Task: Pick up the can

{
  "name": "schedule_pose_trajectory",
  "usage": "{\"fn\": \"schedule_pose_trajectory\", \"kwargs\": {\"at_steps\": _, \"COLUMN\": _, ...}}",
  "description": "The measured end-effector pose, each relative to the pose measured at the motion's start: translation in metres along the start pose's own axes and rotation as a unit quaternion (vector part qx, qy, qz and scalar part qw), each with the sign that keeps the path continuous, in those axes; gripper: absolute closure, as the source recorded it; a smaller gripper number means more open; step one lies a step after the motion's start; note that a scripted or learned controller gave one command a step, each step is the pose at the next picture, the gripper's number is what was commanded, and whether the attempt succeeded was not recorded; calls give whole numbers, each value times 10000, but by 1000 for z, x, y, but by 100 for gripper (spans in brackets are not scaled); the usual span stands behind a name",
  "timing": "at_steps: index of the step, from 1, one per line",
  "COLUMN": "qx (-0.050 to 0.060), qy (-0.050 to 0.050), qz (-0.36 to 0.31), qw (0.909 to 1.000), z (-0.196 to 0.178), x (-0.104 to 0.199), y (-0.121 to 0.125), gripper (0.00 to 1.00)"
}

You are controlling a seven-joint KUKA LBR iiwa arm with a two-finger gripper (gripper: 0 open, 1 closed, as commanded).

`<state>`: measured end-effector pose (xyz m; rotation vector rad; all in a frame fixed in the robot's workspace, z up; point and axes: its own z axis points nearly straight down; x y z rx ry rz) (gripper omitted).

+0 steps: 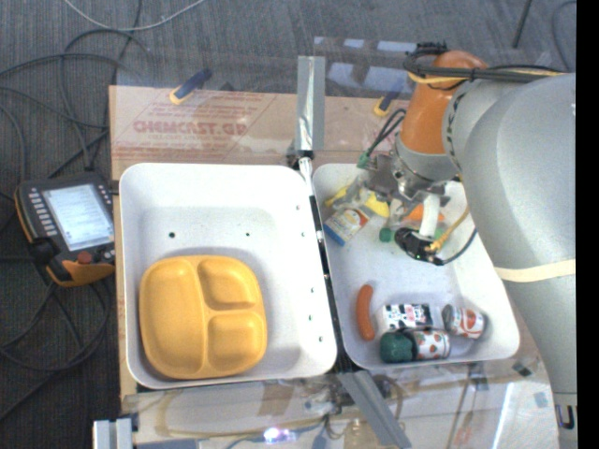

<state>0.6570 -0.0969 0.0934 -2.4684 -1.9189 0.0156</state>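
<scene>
Currently gripper (398,197) is low in the right bin (501,279), at its far end among small clutter; finger spacing cannot be told. Can (408,317) lies on its side near the bin's front edge, beside an orange sausage-shaped toy (364,311), well apart from the gripper. Best approach, I judge: lift clear, travel forward, straddle the can across its width.

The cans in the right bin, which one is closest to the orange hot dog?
The black-and-white can, lying on its side right beside the hot dog. The red-and-white can lies farther right, and another can lies below.
</scene>
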Motion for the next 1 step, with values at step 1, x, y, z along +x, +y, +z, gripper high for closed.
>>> {"fn": "schedule_pose_trajectory", "kwargs": {"at_steps": 1, "qx": -78, "qy": 26, "qz": 461, "qw": 9989, "z": 0, "x": -1, "y": -8, "gripper": 0}}
